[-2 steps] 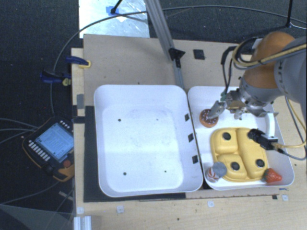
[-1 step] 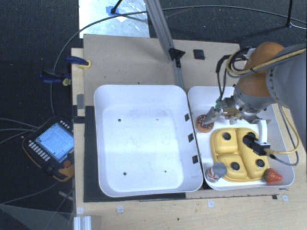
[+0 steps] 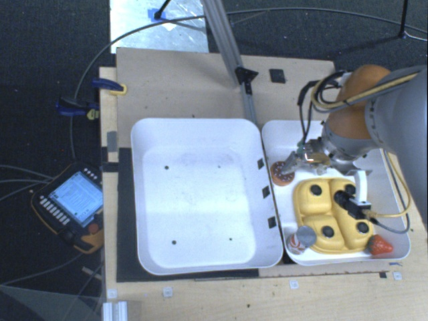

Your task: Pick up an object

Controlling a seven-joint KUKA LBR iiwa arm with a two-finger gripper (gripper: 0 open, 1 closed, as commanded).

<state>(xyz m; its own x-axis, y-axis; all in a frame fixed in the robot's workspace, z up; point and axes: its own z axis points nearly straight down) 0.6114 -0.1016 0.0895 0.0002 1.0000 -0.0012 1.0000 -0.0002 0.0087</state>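
Note:
The right bin (image 3: 281,134) holds a large yellow plastic toy (image 3: 331,216) with black dots. A small brown ring-shaped piece (image 3: 281,174) lies against the bin's left wall. At the front left corner sits a small grey-topped cup (image 3: 302,238), and at the front right corner a red strawberry-like piece (image 3: 381,246). My gripper (image 3: 294,164) reaches down and to the left from the orange-banded wrist (image 3: 354,105). Its tip is just above and right of the brown ring, beside the yellow toy's back edge. Nothing shows held in it.
The left bin (image 3: 194,192) lies beside the right one, with small black clips (image 3: 266,191) on the shared wall. A slanted metal pole (image 3: 224,32) crosses the back of the bench. A yellow cable (image 3: 394,212) trails over the right bin. A teach pendant (image 3: 70,202) lies off the bench's left side.

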